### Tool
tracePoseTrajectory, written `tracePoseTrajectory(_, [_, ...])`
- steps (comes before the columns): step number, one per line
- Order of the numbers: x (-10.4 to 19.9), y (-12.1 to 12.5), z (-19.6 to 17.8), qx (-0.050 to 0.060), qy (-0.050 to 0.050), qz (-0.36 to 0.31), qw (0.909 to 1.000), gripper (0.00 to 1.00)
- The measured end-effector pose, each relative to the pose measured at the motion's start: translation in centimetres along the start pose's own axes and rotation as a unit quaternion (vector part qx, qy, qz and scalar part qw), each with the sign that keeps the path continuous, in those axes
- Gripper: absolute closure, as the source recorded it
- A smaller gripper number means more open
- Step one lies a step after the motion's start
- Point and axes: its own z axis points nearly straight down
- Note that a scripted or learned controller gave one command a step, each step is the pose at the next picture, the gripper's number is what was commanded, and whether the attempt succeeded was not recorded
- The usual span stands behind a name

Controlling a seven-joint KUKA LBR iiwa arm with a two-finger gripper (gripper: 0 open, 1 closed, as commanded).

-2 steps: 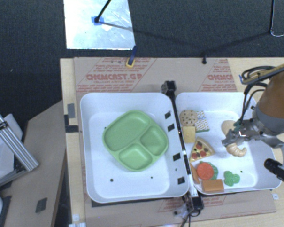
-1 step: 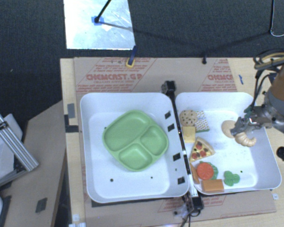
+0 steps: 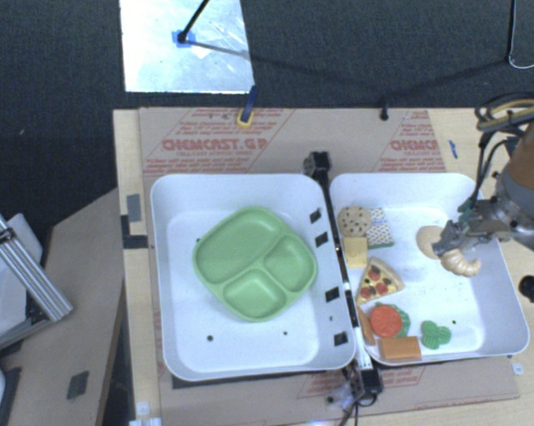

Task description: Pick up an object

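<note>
1. Landmark: the right bin [image 3: 497,326]. The gripper [image 3: 451,241] sits over its upper-right part, arm coming in from the right edge.
2. Gripper state: can't tell, the view is too small and the wrist hides it.
3. Likely target: croissant [image 3: 463,263], just below the gripper tip, touching or nearly so. Can't confirm a grasp.
4. Croissant orientation: curved, long axis roughly left-right and slightly tilted down to the right, horns curling upward.
5. A pale round piece [image 3: 428,239] lies just left of the gripper, at about the same height in the bin.
6. Remaining toy food is stacked along the bin's left wall: cookie [image 3: 353,220], pizza slice [image 3: 377,281], tomato [image 3: 386,320]. The crowding probably explains why the gripper works the open side.
7. Green plate [image 3: 254,263] sits in the neighbouring left bin [image 3: 180,344], well apart from the action.
</note>
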Motion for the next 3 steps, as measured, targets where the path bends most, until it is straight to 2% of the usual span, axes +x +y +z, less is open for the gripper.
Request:
tracePoseTrajectory(1, [4.8,-0.5,-0.7,0.001,0.001,-0.002,1.0,1.0])
tracePoseTrajectory(2, [9.6,-1.6,0.2,0.001,0.001,-0.003,1.0,1.0])
tracePoseTrajectory(3, [8.3,-2.6,-0.8,0.0,0.0,0.002,1.0,1.0])
